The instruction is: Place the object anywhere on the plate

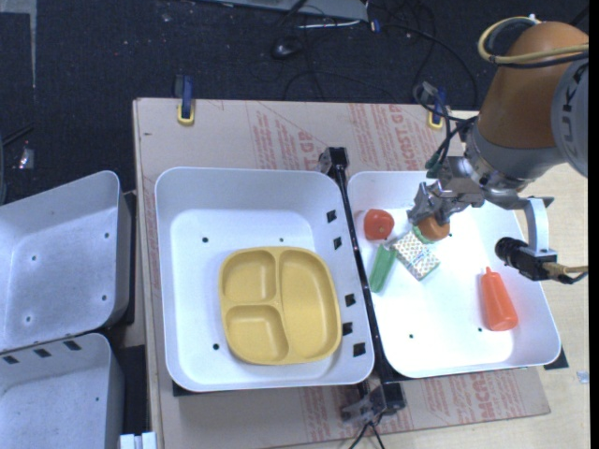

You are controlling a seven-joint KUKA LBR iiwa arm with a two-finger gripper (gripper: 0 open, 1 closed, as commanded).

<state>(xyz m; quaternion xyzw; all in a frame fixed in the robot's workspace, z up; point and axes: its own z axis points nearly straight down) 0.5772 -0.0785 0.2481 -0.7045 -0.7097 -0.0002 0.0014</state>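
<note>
Over the right bin [538, 340] the fingers [432, 215] hang low around a small orange object [432, 228], but you cannot tell if they grip it. Before you lift, be sure it sits well between them, then carry it left to the yellow plate [279, 304] in the other bin [187, 251].

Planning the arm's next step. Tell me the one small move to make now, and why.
Probably lift straight up a little to test the grasp. The gripper sits low in the right bin over a small orange object, while the yellow plate lies in the left bin. Whether it holds the object is unclear.
</note>
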